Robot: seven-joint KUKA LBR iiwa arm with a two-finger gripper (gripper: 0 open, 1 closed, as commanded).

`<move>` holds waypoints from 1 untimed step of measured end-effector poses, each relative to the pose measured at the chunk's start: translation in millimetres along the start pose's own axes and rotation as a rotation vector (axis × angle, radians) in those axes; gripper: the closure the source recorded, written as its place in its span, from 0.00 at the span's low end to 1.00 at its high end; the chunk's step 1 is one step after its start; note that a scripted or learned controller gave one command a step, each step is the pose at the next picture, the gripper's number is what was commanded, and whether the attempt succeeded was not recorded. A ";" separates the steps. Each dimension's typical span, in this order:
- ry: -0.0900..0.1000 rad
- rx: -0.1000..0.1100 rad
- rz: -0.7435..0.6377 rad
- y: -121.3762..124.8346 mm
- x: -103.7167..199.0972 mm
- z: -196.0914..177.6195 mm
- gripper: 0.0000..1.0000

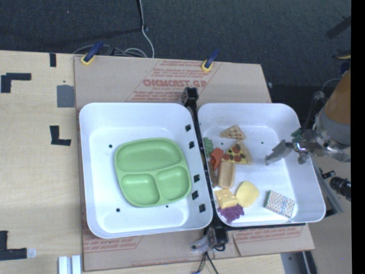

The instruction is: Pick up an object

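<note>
Toy food pieces, the things to be picked, lie in a cluster along the left side of the right white bin [285,116], on the light wooden table [34,170]. Under both bins lies a brown cardboard sheet [165,79] printed in red with "CHEMCAST GP", held at its far edge by two clamps. The left white bin [94,119] holds a green three-compartment plastic plate [152,171]. The grey arm with its orange band [342,116] reaches in from the right, and its gripper [276,154] hangs over the right bin's middle, apart from the food cluster; whether the jaws are open or closed cannot be told, and nothing shows between them. Near the bin's front right corner lies a small patterned white box [280,203]; its print is too small to read. Among the food: a yellow rounded piece [247,193], a tan bread-like piece [226,173], two pizza-like wedges [233,133], a red piece [217,157], and a purple grape-like piece [231,212].
</note>
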State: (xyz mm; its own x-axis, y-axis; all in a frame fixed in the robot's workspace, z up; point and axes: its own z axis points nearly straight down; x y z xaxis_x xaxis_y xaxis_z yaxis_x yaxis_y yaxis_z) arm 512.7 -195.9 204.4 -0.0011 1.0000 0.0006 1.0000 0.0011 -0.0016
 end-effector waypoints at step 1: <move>0.000 -0.001 0.002 -29.6 37.5 124.5 0.00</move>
State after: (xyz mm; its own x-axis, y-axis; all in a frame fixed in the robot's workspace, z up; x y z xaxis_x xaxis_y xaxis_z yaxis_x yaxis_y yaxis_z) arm 482.8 -158.4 80.0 0.0009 1.0000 0.0003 1.0000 -0.0009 -0.0004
